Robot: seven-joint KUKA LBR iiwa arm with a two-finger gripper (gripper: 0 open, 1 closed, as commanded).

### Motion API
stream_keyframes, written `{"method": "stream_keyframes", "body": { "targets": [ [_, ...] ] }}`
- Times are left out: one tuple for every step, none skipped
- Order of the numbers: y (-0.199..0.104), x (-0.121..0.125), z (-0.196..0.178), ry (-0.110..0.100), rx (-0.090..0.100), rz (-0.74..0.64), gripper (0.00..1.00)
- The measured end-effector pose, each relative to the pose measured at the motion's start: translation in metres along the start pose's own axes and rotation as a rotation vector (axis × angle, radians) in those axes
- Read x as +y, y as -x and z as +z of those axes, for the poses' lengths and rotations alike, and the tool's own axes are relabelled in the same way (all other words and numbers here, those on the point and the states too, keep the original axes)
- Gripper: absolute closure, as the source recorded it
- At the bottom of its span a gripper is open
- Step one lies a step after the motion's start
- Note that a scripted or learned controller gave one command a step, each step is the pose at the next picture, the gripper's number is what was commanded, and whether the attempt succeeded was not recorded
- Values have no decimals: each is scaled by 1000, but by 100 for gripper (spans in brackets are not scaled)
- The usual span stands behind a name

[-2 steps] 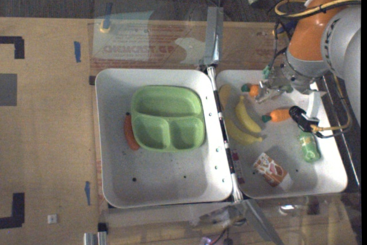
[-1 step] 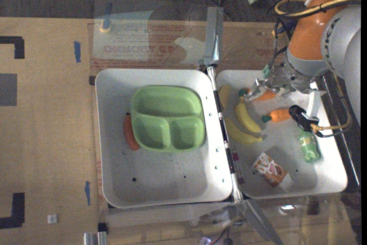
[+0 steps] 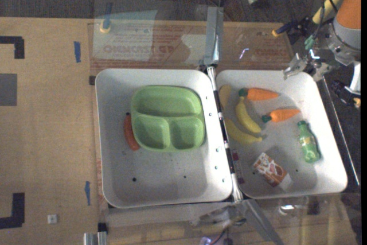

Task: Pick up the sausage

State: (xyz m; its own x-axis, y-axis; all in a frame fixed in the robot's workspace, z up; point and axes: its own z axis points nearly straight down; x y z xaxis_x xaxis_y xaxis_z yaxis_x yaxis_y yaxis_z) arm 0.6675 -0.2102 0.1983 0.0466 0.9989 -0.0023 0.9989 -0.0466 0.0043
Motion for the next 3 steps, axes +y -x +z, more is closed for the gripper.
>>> {"method": "stream_keyframes", "body": {
  "targets": [
    [-58,1,85,10,1,-6,0],
    [-13,-33,-28,2,0,-248,0],
    [14,-49,5,-4,2,35,0]
  ]
}}
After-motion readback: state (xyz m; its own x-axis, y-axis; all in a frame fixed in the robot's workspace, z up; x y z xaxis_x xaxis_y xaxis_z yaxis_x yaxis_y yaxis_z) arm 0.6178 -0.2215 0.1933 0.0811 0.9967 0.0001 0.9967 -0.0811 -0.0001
